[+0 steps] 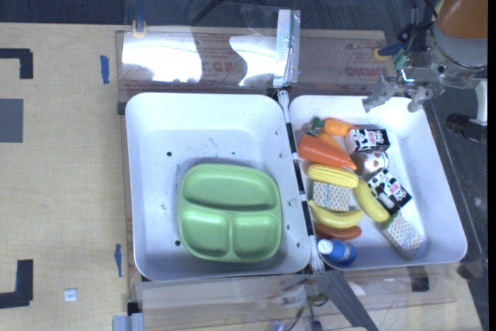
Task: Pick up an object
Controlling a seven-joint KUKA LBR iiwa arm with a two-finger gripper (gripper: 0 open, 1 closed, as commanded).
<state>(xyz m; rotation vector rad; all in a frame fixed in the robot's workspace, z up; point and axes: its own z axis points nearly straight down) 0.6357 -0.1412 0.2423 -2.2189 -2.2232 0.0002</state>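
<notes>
My gripper (pixel 397 98) hangs over the far edge of the right bin (pixel 442 190), below the arm's orange band. Its fingers stand apart with nothing between them. The toys lie nearer the camera, in the bin's left half. Among them are an orange carrot (pixel 324 150), a small orange piece (pixel 338 126), two cow-patterned cartons (pixel 368 139) (pixel 389 191), two bananas (pixel 372 202) (pixel 333 215), a yellow block (pixel 333 176), a speckled packet (pixel 404 232) and a blue-and-white bottle (pixel 337 250). The gripper touches none of them.
The left bin (pixel 155 136) holds a green divided plate (pixel 230 211). A clear plastic wall (pixel 201 43) with a taped post (pixel 287 46) stands behind the bins. The ridge where the bins meet (pixel 294 167) runs just left of the toys.
</notes>
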